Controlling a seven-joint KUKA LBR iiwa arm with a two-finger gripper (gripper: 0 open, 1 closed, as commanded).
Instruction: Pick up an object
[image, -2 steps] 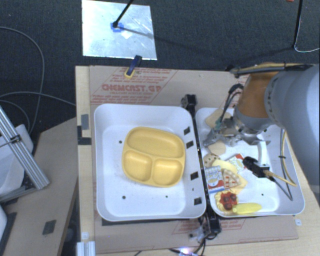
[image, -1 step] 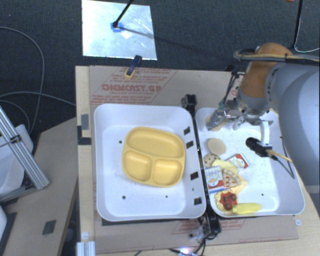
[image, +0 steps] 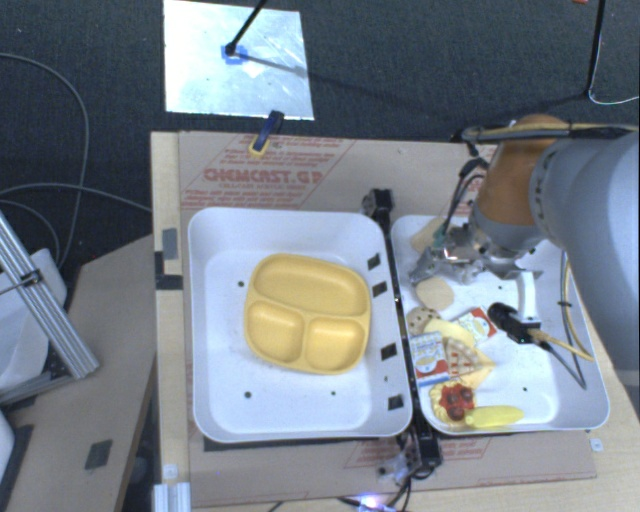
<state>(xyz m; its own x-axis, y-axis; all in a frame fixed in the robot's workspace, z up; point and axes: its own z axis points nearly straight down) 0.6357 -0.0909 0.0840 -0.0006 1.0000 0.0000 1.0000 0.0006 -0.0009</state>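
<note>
**Arm reaching into the right bin**

The left bin (image: 215, 300) is holding a yellow tray (image: 306, 312), its long axis running 10 to 4 o'clock. The right bin (image: 580, 395) is holding a cookie (image: 434, 293), a carton (image: 428, 355), a banana (image: 494, 416) and a strawberry (image: 456, 398). The gripper (image: 445, 258) is hovering at the cookie's 12 o'clock; whether it is spread, I cannot tell.

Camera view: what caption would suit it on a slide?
Robot arm lowers its gripper into the right bin of toy food; a yellow tray fills the left.
</note>
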